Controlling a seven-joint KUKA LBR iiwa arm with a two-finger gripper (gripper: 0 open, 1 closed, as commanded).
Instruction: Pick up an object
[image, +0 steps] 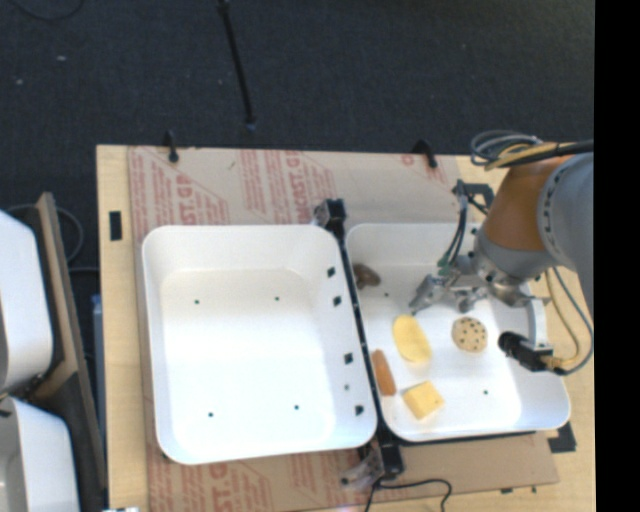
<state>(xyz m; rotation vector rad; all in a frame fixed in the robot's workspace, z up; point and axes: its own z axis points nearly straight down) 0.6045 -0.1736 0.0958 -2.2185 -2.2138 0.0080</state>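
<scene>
Camera view, from above and at a slant. Two shallow white plastic bins side by side on a tan cardboard-covered bench (220, 185): the left bin (160, 300) bare of objects, the right bin (535, 405) holding everything worth picking. Grey arm with an orange band (520, 205) reaching in from the right, two-finger metal gripper (440, 292) low over the upper middle of the right bin. Fingers spread apart, nothing between them.

Candidates in the right bin: a pale yellow oval slice (411, 338) just below the gripper; a round tan speckled cookie (469, 334) to its right, near the wrist; a yellow cube-like block (423, 400) lower down; a slim orange-brown stick (384, 372) lying along the divider; a small dark brown lump (366, 276) near the top left corner, just beside the divider wall.

Judged stage: approach, no grasp yet. Nearest target likely the yellow oval slice. To do it well: centre over the slice before descending, set the fingers across its narrow width rather than its length, keep clear of the cookie to the right. Flat thin shape probably hard to pinch; fingertips needed right down at the bin floor. Block likely the easier grasp, with taller sides. Stick and lump risky so close to the wall.
</scene>
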